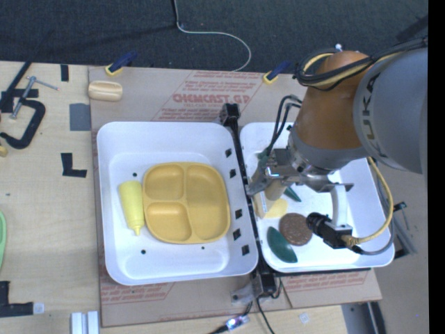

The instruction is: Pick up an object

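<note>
My gripper [268, 186] is low over the left part of the right bin [361, 259], close to the divider. Right under it lies a pale yellow piece [272, 207], partly hidden by the gripper body. A brown round cookie-like disc [296, 229] rests just in front of that, and a dark green leaf-shaped piece [281, 245] lies near the bin's front edge. A small teal piece [292, 194] shows beside the gripper. The left bin [118, 141] holds a yellow divided plate [186, 202] and a yellow bottle [132, 204] on its left.
A bread-roll-shaped object [105, 90] lies on the cardboard behind the left bin. Black clamps [21, 117] sit at the far left of the bench. A cable with a black plug [332, 232] hangs from the arm over the right bin.
</note>
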You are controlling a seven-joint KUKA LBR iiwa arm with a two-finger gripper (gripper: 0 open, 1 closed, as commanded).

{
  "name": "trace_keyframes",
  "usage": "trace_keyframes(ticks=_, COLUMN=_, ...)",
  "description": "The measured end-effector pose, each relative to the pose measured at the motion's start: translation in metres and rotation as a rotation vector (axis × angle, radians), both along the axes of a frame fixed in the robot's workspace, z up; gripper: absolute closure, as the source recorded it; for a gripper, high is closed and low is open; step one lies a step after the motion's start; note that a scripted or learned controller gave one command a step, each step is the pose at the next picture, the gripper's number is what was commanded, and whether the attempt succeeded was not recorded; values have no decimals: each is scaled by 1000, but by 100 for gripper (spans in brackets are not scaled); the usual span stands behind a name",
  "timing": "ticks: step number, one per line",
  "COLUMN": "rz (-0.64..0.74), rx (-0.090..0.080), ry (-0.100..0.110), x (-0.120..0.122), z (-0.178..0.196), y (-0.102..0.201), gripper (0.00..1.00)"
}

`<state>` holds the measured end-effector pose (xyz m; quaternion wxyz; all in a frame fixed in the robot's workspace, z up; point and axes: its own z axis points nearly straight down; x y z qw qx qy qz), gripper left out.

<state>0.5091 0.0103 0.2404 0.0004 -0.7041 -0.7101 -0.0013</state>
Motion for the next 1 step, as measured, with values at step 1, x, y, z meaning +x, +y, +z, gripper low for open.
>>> trace_keyframes(ticks=1, rz=-2, rx=0, ry=-5, x=-11, z=91, y=30, gripper=100)
